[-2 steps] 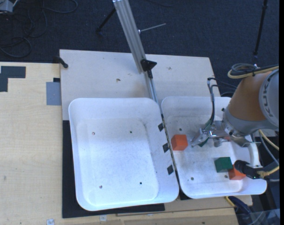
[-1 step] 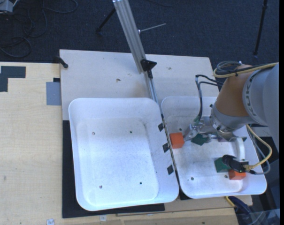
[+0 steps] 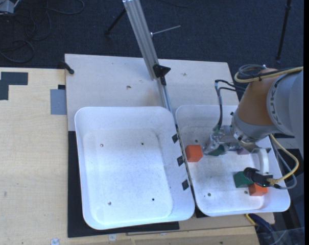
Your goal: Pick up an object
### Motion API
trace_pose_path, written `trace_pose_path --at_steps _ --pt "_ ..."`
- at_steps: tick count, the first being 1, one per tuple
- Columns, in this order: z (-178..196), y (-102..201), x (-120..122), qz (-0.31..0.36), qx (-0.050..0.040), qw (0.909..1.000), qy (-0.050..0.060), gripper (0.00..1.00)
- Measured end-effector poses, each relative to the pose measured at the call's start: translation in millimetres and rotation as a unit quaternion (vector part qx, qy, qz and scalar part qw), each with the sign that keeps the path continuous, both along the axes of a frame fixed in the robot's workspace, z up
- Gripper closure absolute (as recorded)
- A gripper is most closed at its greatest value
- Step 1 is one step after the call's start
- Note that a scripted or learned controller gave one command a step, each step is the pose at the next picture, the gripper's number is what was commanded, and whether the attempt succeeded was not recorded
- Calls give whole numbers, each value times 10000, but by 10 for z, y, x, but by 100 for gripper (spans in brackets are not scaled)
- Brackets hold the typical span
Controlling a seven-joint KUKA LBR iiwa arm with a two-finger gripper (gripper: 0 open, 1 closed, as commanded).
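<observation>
Orange block (image 3: 193, 153) lying in right bin (image 3: 205, 117), against its left wall, just left of gripper (image 3: 214, 148). No readable writing anywhere. Grey arm (image 3: 269, 106) reaching in from right, wrist bent down over bin. Fingers blurred; opening cannot be told. Green block (image 3: 241, 179) and another orange piece (image 3: 257, 189) near bin's lower right corner.

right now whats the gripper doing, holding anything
Gripper: down in the right bin beside the orange block; cannot be told whether it holds anything.
</observation>
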State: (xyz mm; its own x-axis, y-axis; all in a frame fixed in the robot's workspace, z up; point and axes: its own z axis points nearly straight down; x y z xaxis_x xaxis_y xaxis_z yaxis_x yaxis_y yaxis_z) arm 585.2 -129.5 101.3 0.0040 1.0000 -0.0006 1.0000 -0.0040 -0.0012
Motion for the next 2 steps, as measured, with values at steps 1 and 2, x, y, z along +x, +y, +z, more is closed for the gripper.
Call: trace_pose_path --at_steps 1,2 --pt "933 900 137 55 20 10000 -29 100" --pt "882 1562 -339 48 21 10000 34 100"
